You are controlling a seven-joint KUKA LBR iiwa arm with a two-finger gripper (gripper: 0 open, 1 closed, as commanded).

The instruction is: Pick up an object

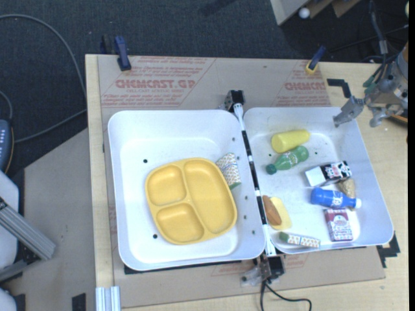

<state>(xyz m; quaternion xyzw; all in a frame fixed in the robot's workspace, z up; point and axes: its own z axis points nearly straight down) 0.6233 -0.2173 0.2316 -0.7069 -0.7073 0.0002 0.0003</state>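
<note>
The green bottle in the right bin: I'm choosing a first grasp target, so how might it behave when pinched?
The green bottle lies on its side, so it would probably roll if nudged. Its rounded, glossy-looking body may slip between fingers. The yellow object close beside it could get bumped.

Legible text: the board (194, 83) covering the table carries red printed lettering reading "CHEMCAST GP" at the upper left of the frame, above the left bin. The same red print repeats at the upper right (305, 91), partly hidden. Labels on the small packages in the right bin are too small to read.
</note>
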